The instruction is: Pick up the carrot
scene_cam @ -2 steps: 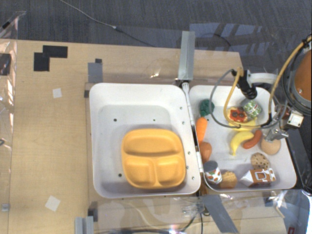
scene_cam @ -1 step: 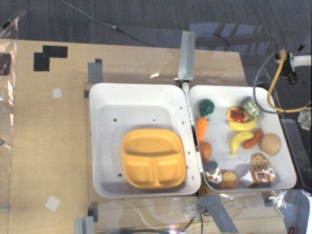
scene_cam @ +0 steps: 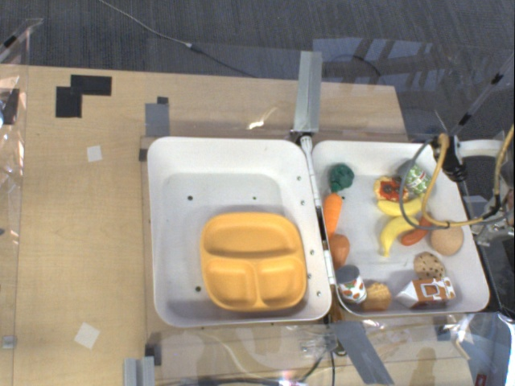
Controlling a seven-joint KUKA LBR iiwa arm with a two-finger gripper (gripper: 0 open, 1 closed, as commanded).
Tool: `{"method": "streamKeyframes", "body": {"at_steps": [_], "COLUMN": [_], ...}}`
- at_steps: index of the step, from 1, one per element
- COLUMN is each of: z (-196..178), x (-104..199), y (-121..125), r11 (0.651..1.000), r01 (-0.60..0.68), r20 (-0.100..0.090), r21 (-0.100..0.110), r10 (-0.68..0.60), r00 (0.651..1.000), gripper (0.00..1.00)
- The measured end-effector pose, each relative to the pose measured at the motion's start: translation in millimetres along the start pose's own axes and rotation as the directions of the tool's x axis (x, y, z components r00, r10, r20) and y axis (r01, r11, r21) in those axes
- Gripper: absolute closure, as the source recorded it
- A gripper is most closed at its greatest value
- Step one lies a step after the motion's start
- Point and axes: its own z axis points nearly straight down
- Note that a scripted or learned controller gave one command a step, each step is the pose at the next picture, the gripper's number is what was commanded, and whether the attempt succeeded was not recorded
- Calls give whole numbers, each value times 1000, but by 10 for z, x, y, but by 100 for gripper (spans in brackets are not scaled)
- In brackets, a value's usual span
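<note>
We are reaching for the carrot [scene_cam: 332, 211], lying well left of the gripper [scene_cam: 503, 219] against the right bin [scene_cam: 481, 292]'s left wall; we cannot tell the gripper's opening, so we are descending along the carrot's length.
</note>
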Motion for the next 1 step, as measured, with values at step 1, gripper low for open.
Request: {"method": "streamKeyframes", "body": {"at_steps": [1], "z": [-246], "x": [274], "y": [-416], "r11": [989], "r01": [-148], "r20": [-4], "r21": [0], "r10": [148], "r00": [989], "gripper": [100]}}
